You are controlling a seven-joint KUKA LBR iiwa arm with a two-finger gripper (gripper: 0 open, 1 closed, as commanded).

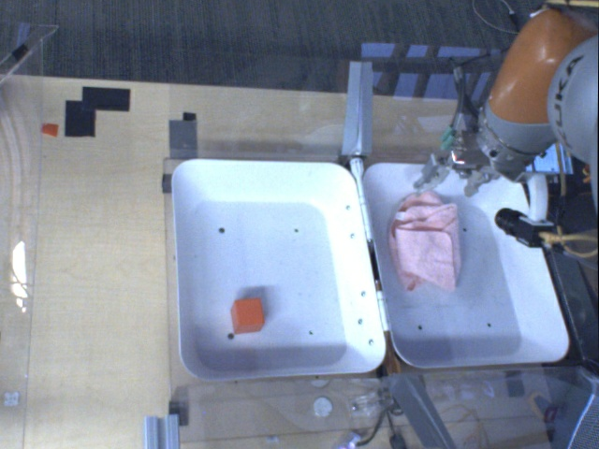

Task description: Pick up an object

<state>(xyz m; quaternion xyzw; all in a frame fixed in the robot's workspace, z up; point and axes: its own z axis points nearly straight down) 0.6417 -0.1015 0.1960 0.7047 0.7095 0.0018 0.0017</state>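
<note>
A: From the camera view, where does the gripper (452, 168) sit?

B: Over the far edge of the right bin (487, 344), hanging from the arm (533, 73) that comes in from the right. Its fingers are spread, with nothing between them.

A: And what could it pick?

B: Two things. A pink cloth (428, 243) lies crumpled in the right bin, in the half toward the divider, running from near the far edge down toward the middle. An orange block (248, 315) sits in the left bin (271, 185), close to its near left corner.

A: Which is closer to the gripper?

B: The cloth, by a long way. Its far end lies just beside the fingertips, on their near side and a little toward the divider. The block is well apart, across the divider and at the opposite corner of the other bin.

A: How does the cloth lie?

B: Its long axis runs from far edge to near edge of the bin, with a slight lean. The far end is narrower and bunched; the near end is broader.

A: So the coming move?

B: Judging from this, a short drop and a small shift toward the near edge would put the spread fingers over the bunched far end. Whether they touch the cloth now cannot be told.
</note>
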